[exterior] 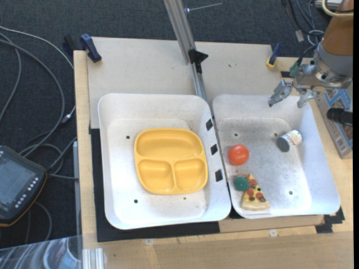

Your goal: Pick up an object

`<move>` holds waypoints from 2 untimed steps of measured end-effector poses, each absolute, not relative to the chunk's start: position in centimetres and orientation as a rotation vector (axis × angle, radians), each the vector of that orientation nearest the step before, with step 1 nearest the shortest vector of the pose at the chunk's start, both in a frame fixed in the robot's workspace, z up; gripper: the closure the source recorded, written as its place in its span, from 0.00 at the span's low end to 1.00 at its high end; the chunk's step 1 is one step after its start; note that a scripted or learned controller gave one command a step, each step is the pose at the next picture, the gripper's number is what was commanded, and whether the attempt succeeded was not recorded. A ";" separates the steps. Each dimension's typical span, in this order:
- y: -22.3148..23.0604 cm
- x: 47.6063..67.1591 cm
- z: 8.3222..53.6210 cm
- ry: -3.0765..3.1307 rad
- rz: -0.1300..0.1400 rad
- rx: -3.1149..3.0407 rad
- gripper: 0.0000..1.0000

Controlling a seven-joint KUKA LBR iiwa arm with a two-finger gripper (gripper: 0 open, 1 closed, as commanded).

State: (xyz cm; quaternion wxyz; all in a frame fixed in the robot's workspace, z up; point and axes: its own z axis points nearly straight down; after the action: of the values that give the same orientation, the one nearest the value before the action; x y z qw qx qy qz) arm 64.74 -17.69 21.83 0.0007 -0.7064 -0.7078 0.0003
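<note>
The right bin [314, 172] holds a red ball [238, 154], a small silver can [289, 140] lying on its side, a pizza-slice toy [255, 195] and a small green piece [242, 182] beside it. My gripper [290, 96] hangs over the bin's back right rim, above and behind the can. Its two fingers are spread apart and nothing sits between them.
A yellow divided plate [170, 160] lies in the left bin [115, 150]. A metal pole [182, 27] rises at the back between the bins. Blue clamps [90, 46] sit at the bench corners. Cables and a pendant [17, 184] lie on the floor at left.
</note>
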 end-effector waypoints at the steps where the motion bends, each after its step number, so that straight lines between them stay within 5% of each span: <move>1: -17.7 64.7 21.8 -2.223 0.002 -2.218 0.00; 2: -18.6 64.1 16.4 -2.217 0.006 -2.218 0.00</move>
State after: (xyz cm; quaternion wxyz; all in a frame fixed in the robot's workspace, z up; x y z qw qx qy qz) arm 64.14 -18.55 16.39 0.0029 -0.7073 -0.7069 0.0020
